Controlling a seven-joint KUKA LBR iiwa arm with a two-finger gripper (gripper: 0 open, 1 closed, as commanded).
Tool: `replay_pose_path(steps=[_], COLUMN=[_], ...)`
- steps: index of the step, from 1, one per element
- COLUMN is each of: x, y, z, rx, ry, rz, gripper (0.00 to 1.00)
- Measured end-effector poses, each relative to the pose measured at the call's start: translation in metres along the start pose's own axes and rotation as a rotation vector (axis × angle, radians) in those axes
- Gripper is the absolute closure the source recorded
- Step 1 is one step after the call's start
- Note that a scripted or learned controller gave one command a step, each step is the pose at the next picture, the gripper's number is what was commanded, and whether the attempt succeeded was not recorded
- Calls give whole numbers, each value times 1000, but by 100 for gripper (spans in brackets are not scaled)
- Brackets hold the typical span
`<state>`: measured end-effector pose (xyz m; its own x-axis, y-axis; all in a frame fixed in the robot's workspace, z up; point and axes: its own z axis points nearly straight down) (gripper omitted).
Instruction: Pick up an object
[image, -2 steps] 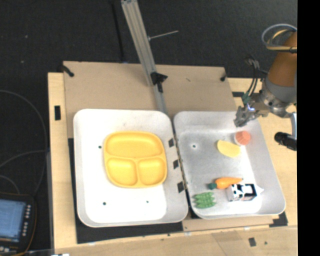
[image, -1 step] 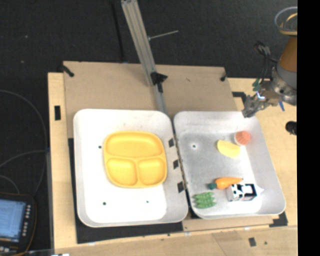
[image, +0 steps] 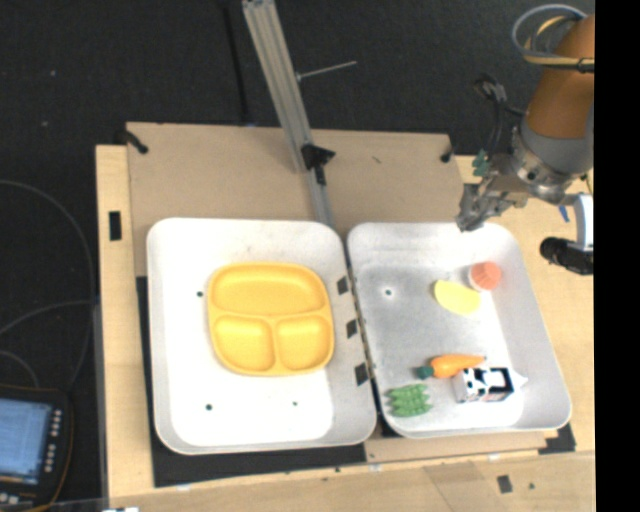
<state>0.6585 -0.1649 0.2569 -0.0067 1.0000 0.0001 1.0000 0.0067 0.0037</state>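
My gripper (image: 470, 219) hangs over the far rim of the right bin (image: 400, 330), above its back right corner, with nothing seen between its fingers. Inside that bin lie a small orange-red round piece (image: 485, 275), a yellow flat piece (image: 456, 297), an orange carrot (image: 457, 364), a black-and-white block (image: 485, 384) and a green leafy piece (image: 409, 401). The round piece is the closest to the gripper, a little in front of it and to its right.
The left bin (image: 180, 400) holds a yellow divided tray (image: 269, 318). A slanted metal pole (image: 285, 90) rises behind the bins. A tablet screen (image: 30, 435) sits off the bench at lower left.
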Motion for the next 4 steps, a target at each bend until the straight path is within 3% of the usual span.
replay_pose_path(steps=[4], x=[223], y=[-19], z=[21], rx=[5], ry=[1], rz=[-1], gripper=[100])
